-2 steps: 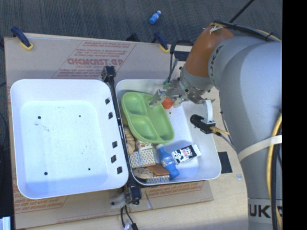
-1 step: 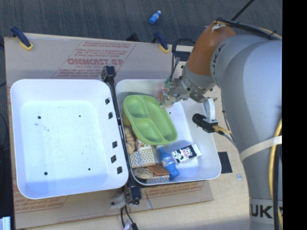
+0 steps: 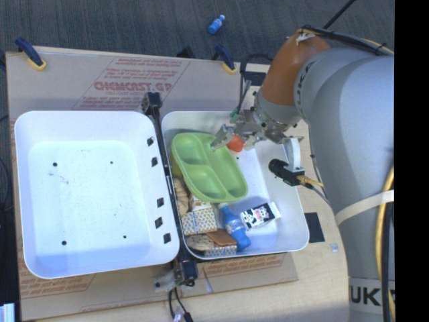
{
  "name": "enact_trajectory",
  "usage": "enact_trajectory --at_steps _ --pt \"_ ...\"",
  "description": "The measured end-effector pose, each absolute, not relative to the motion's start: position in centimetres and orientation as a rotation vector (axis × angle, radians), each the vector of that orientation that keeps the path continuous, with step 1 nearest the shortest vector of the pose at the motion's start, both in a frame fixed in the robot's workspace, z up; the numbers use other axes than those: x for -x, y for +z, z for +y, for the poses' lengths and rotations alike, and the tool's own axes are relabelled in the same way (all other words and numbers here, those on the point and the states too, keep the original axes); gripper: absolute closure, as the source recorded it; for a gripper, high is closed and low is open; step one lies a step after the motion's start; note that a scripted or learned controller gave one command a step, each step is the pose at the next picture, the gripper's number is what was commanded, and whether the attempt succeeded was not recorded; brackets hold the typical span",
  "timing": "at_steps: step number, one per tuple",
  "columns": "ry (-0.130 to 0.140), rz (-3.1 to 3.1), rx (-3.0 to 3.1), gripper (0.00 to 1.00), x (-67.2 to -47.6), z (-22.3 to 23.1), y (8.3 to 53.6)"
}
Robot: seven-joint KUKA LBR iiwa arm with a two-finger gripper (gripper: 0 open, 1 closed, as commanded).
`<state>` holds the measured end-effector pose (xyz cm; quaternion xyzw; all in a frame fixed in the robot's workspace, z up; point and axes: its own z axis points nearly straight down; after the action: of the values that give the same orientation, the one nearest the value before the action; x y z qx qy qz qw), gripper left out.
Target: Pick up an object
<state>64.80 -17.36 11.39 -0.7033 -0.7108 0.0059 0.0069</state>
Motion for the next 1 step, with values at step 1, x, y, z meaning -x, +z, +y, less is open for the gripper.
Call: enact_trajectory --at_steps 1 --pt "0.019 -2.225 2.197 1.0 -64.82 -17.37 12.42"
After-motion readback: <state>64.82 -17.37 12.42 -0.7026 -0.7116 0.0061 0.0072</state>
